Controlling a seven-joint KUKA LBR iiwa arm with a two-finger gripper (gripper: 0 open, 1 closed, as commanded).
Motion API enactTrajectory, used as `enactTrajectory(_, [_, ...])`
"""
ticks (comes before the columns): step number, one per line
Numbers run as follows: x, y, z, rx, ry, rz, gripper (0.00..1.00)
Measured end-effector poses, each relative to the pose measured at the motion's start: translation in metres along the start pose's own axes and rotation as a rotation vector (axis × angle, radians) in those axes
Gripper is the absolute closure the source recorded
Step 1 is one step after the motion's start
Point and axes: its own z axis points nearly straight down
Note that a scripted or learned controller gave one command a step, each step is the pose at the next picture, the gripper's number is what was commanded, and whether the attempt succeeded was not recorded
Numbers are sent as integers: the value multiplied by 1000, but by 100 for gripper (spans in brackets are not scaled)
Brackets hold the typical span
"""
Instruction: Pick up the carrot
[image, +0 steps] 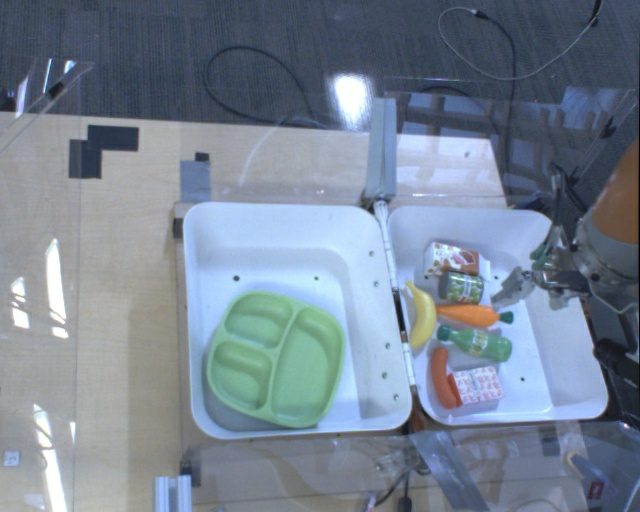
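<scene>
Grey arm, orange band, metal gripper

At the view's 3 o'clock edge, the arm (612, 232) shows a rounded grey body under an orange band; its gripper (522, 285) is pale grey metal with small green-tinted parts.

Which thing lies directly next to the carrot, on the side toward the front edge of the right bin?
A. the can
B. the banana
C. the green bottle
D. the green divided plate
C: in the right bin, the green bottle lies just in front of the carrot, almost parallel to it, while the can lies behind the carrot and the banana lies to its left.
</scene>
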Motion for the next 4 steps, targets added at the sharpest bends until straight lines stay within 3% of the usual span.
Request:
enactTrajectory(1, [-17,21,145,-10,-2,93,0])
enactTrajectory(2, [27,77,145,-9,-1,1,0])
enactTrajectory(3, [29,79,134,-11,2,-1,100])
enactTrajectory(4, [43,119,56,-4,-1,93,100])
